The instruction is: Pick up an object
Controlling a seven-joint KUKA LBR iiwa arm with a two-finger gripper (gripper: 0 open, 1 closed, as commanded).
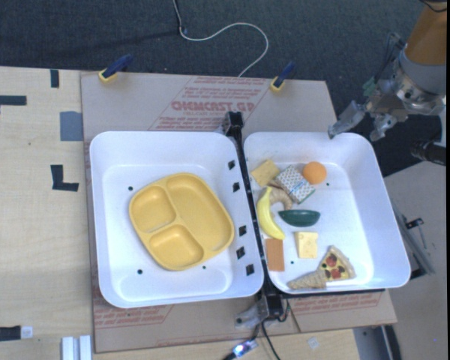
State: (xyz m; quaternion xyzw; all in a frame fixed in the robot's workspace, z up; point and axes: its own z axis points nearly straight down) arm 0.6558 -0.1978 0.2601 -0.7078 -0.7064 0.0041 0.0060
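Two white bins: left bin with yellow tray, right bin with banana, green bowl, pizza slice, orange, cheese; gripper, fingers spread and empty, hovers over the right bin's far-right corner, so picking appears not yet begun.

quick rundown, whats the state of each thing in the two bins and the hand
hand: open, holding nothing, above the right bin's far rim
yellow tray: upright, compartments bare, in left bin
banana: lying flat, right bin
orange: loose, untouched
dark green bowl: tipped on its side
pizza slice: flat, near corner
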